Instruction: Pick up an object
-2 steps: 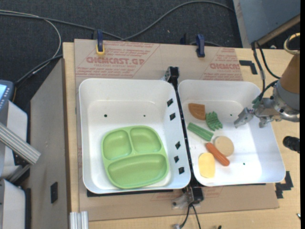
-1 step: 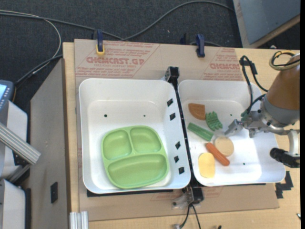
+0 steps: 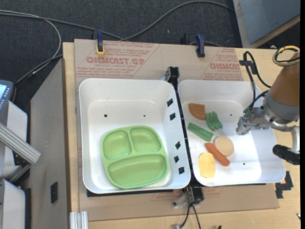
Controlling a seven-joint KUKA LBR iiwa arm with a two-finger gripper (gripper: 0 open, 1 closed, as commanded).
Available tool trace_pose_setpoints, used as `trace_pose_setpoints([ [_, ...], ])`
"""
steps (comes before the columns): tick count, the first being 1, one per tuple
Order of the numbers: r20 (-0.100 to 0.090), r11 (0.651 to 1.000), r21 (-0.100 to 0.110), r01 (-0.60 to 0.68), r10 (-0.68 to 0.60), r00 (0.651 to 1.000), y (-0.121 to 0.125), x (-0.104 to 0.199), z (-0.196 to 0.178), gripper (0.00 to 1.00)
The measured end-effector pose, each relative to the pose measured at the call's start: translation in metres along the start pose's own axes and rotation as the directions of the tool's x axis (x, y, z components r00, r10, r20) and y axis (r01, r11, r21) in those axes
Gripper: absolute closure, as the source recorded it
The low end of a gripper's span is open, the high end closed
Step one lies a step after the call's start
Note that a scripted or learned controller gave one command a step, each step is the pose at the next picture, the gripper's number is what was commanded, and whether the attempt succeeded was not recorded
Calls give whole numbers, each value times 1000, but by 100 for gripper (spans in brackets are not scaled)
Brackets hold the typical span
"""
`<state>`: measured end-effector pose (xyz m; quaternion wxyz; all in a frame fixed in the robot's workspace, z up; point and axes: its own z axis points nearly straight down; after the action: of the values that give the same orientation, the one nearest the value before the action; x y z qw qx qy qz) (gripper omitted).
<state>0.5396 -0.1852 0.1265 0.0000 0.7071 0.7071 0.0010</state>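
Observation:
In the right bin [image 3: 248, 168] lie toy foods: a brown piece [image 3: 197, 111], a green ridged piece [image 3: 214, 120], a long green vegetable [image 3: 199, 131], a round beige item [image 3: 224, 145], an orange carrot-like stick [image 3: 218, 154] and a yellow piece [image 3: 207, 165]. My gripper [image 3: 244, 126] hangs over the right part of this bin, right of the beige item and apart from all the foods. Nothing shows between its tips.
The left bin [image 3: 90, 128] holds a green divided tray [image 3: 135, 156]. A black divider strip [image 3: 177, 128] runs between the bins. Clamps [image 3: 100, 42] [image 3: 200, 46] hold the cardboard base at the back. Cables trail near the arm at the right.

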Motion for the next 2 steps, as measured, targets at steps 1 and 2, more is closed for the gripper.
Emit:
trace_pose_setpoints([
  [1, 3, 1000, -5, 3, -3, 1000, 8, 9, -53, 100],
  [2, 3, 1000, -5, 2, -2, 1000, 11, 8, -97, 100],
])
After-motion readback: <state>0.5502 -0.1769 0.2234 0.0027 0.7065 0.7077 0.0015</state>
